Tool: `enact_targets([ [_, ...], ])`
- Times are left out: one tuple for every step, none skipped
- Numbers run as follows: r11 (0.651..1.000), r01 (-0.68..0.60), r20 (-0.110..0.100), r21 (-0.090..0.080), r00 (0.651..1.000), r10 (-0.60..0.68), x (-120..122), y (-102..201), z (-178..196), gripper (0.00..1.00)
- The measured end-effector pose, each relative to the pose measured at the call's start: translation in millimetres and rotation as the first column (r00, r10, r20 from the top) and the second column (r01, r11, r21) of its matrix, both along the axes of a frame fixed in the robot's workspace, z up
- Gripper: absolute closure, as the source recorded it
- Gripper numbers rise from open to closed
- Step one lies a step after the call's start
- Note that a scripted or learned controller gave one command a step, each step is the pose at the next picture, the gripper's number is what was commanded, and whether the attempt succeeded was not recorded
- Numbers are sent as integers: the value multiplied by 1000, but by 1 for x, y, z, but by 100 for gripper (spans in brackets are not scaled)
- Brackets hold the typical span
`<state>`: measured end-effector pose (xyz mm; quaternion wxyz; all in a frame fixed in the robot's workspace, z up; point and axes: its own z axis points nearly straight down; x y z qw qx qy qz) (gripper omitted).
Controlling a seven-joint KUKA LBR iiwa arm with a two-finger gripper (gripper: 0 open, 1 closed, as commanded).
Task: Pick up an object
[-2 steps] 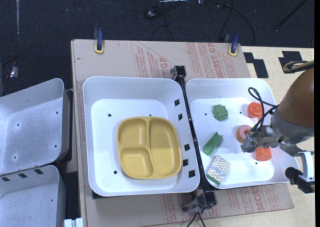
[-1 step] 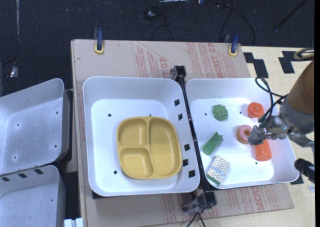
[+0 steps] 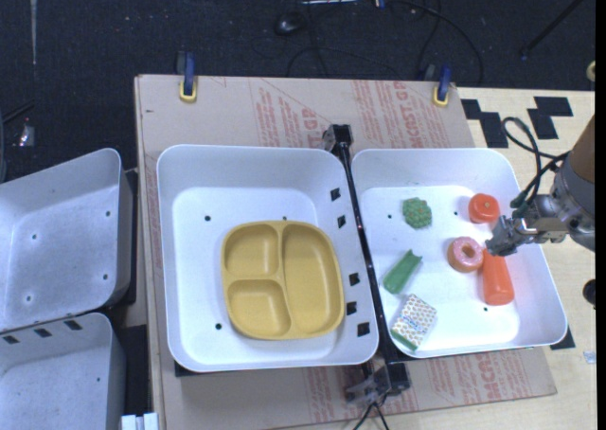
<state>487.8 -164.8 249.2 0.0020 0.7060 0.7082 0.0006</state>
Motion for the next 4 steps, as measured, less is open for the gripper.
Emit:
enact_targets([
  [1000, -3, -2, 2, 1000, 3, 7, 50, 6, 100],
  [1000, -3, -5, 3, 1000, 3, 21, 98, -8, 100],
  [1000, -4, -6, 3, 1000, 4, 26, 156, -15, 100],
  [1000, -3, -4, 2, 1000, 3, 41, 208, -26, 100],
])
